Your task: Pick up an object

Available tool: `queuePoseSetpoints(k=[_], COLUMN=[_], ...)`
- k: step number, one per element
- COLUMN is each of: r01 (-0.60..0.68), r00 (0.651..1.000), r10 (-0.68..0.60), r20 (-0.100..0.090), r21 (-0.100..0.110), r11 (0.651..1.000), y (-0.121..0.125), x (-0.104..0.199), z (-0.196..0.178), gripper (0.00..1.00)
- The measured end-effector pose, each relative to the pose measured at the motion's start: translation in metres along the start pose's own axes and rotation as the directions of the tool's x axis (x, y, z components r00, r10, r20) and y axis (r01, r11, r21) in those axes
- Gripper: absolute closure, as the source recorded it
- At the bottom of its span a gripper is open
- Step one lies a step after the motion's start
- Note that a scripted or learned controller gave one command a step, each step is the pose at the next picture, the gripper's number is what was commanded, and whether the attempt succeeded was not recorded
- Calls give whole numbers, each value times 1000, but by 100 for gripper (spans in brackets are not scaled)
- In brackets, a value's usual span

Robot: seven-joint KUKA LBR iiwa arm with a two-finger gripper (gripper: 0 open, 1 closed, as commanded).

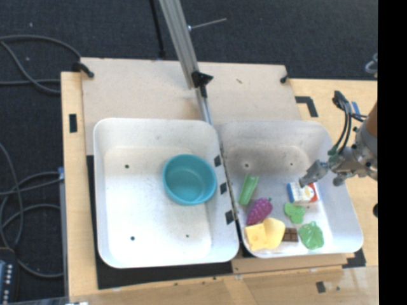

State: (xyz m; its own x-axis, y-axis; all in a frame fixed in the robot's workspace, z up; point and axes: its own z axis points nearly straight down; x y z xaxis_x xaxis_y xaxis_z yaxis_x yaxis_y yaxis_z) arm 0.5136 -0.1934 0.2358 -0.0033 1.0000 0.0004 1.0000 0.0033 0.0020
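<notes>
My gripper [324, 175] hangs over the right side of the right bin [273, 135], its fingers spread apart with nothing between them. Just below its left finger lies a small red, white and blue box [301, 193]. Further objects lie in the front of this bin: a green cucumber-like piece [248, 188], a purple bunch of grapes [259, 210], a yellow block [265, 234], a small green piece [294, 212], a green leafy piece [311, 235] and a small brown piece [290, 236].
The left bin [121, 138] holds a teal bowl [189, 179] near its right side. A slanted metal post [181, 37] rises from the back between the bins. Cables hang by the arm at the right edge.
</notes>
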Motion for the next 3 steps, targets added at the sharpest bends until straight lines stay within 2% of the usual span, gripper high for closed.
queuePoseSetpoints(k=[1,2,3], r01=[-1,-4,-5], r00=[1000,1000,1000], r10=[1,4,5], r20=[0,1,2], r21=[0,7,5], r11=[1000,1000,1000], y=[0,-7,-5], x=[0,-6,-9], z=[0,60,103], gripper=[0,0,0])
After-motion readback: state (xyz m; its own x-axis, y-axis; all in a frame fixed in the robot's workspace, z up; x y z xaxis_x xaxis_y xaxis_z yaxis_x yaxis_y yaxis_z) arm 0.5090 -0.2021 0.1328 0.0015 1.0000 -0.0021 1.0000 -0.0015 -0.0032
